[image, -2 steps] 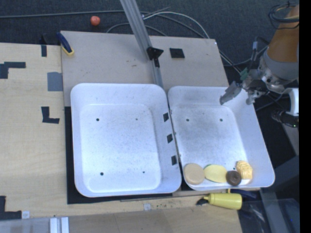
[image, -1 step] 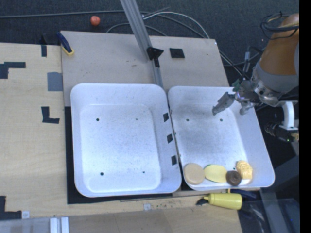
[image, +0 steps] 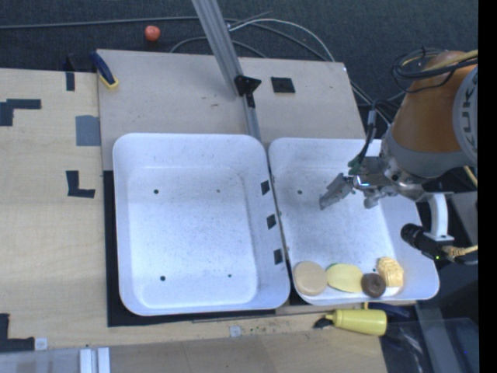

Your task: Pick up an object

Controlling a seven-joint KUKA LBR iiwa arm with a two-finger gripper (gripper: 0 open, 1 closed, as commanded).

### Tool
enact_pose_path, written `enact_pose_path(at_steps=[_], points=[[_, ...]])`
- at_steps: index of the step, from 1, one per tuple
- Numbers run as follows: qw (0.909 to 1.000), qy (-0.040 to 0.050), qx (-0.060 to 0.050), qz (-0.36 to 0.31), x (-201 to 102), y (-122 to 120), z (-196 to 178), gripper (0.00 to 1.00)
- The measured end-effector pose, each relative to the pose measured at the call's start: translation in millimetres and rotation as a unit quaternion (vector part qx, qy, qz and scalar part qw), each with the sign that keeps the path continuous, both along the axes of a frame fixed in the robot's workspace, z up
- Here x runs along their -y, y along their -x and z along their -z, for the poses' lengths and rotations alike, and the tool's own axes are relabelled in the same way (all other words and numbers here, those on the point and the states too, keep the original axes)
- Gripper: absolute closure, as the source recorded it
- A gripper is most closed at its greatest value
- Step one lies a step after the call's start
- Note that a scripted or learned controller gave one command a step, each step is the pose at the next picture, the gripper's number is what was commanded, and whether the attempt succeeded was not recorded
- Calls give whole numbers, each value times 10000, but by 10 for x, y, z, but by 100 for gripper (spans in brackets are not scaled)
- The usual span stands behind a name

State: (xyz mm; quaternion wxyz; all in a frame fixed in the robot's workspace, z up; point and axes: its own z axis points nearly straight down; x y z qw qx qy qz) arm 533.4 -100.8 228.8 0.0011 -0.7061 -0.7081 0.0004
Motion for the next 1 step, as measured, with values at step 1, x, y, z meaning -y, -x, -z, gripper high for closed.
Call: enact_pose_path(at_steps=[1], points=[[10000, -1, 0, -9, -635, 399, 154, 0]])
